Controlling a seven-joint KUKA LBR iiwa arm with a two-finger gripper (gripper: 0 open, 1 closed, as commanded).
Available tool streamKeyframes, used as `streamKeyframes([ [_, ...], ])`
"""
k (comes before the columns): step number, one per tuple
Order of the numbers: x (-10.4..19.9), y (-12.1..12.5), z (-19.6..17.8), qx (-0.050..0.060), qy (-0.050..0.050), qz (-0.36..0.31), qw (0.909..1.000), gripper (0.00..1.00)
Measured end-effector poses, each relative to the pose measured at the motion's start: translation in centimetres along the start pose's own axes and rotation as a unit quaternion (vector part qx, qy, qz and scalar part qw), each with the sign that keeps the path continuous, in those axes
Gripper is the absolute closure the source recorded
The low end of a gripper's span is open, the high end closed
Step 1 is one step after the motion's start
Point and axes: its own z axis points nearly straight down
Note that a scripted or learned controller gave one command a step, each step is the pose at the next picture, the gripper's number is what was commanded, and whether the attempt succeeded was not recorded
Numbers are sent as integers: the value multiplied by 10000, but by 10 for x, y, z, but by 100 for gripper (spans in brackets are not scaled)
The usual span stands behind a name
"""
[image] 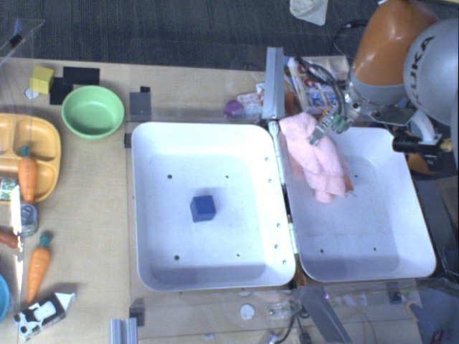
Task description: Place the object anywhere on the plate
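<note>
We see two white bins side by side on the bench. Left bin: one small blue cube, sitting flat on the floor a bit left of centre, apart from every wall. Right bin: pink cloth bunched in the upper-left corner, its top edge lapping onto the bin rim by the divider, lower end trailing toward bin centre.

Arm comes in from the right, orange band and grey wrist over the bin's upper-right. Gripper is at the top of the pink cloth, tip touching or just above the fabric; we cannot tell whether it is released or clenched, too small & cluttered w/ cables.

Off to the left on the bench: green bowl near the left bin's upper corner; yellow divided plate at the far left edge, a toy carrot lying in it. Second carrot lower down on the bench. Cube is well apart from the plate, w/ the bin wall between them.
</note>
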Motion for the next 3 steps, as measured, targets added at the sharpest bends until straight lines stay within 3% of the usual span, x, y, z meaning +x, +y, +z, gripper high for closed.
streamKeyframes([
  [1,72,54,1,-4,14,-924,9957,100],
  [2,151,78,1,-8,25,-1415,9899,100],
  [3,210,106,34,3,42,-1435,9896,100],
])
